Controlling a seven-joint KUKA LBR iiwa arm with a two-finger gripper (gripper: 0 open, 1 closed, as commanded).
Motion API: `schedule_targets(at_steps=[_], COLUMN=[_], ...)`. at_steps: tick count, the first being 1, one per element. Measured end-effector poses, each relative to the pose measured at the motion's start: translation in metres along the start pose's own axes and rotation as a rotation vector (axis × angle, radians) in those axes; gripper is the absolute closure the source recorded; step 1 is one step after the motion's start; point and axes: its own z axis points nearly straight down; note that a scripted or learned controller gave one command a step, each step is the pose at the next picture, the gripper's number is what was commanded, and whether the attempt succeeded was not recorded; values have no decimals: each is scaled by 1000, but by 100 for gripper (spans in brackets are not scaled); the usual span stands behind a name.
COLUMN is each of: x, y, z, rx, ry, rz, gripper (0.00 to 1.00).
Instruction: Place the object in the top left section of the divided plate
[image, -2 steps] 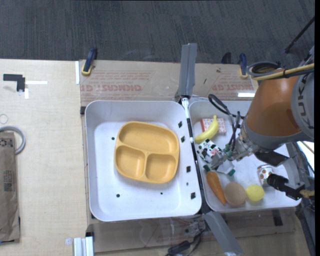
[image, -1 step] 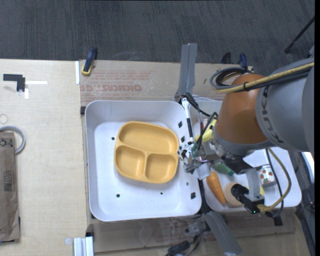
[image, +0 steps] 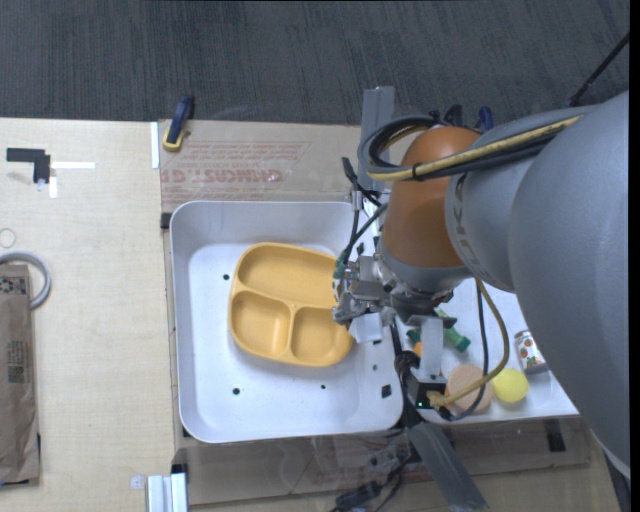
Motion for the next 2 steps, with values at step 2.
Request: schedule_targets(at_steps=[2], x=[30], y=[-9], z=[48], rx=[0], ry=[1], rz=[86], gripper=[100])
